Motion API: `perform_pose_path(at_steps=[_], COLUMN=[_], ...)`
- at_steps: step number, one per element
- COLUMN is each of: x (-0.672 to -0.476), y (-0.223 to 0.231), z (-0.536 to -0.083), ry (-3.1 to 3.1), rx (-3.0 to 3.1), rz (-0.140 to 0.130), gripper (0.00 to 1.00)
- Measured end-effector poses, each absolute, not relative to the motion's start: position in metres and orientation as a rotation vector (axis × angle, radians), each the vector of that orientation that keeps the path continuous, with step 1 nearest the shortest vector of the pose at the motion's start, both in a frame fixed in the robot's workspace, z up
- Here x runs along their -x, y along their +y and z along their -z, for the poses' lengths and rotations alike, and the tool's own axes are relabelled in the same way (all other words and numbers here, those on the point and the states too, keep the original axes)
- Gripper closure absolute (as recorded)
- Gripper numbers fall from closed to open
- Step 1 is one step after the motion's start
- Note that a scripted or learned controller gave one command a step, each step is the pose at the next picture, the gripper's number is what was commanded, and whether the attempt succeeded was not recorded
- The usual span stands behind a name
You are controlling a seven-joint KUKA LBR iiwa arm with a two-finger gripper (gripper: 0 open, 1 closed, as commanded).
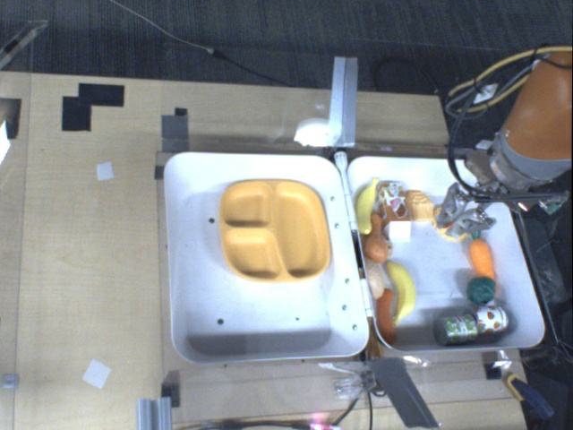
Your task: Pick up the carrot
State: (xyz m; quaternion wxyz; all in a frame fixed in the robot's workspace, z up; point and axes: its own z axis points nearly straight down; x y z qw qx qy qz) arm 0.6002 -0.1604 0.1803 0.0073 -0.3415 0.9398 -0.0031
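Carrot lies in the right bin, long way running up and down, green top at the near end. It is short, orange and smooth. Gripper hangs just above it, holding nothing.

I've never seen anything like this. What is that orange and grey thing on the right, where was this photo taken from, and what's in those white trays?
That is a robot arm reaching in from the right; its metal gripper hangs just above the carrot, which it is meant to pick up. Nothing is visibly between its fingers. The single camera looks down at a slant from above the bench. The left bin holds a yellow divided plate. The right bin holds the carrot, two bananas, a can and other toy foods.
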Motion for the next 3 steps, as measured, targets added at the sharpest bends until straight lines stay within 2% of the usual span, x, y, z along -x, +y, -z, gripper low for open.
perform_pose_path(at_steps=[1,2,3], x=[-0.556,-0.493,-0.492], y=[-0.186,-0.205,-0.205], z=[-0.090,-0.091,-0.089], ry=[2.665,2.422,2.423], rx=[1.644,1.980,1.981], rz=[0.013,0.023,0.019], gripper=[1.00,1.00,0.00])
